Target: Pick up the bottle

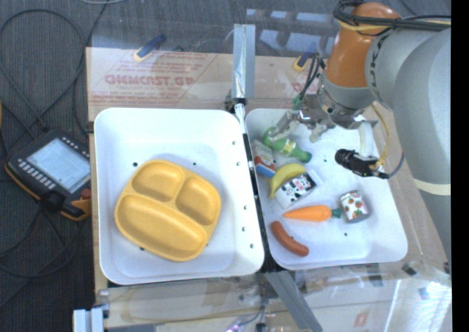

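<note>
The fingers point(302, 122) hang spread apart, holding nothing, with the green bottle point(287, 146) lying just below them beside the banana point(286, 175); a good grasp likely means descending straight and closing across the bottle's narrow width, clear of the banana

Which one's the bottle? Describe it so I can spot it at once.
Look in the right bin, at its far end under the gripper. The bottle lies there on its side, green and pale, just above the banana. Nothing else there is green.
</note>
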You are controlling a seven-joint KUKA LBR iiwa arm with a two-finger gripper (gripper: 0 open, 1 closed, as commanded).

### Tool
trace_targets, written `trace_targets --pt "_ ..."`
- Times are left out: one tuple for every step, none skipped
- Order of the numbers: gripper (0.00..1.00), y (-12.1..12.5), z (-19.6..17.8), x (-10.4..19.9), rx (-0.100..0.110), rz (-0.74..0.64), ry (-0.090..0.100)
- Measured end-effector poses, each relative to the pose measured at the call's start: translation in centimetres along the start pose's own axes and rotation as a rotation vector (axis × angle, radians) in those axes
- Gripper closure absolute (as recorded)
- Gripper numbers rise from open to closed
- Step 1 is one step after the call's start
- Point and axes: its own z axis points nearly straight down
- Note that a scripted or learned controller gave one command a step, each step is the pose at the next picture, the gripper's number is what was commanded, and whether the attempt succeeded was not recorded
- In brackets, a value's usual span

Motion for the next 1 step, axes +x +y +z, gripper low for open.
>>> trace_targets --pt "0.00 0.24 5.61 0.05 -0.011 0.015 -0.004"
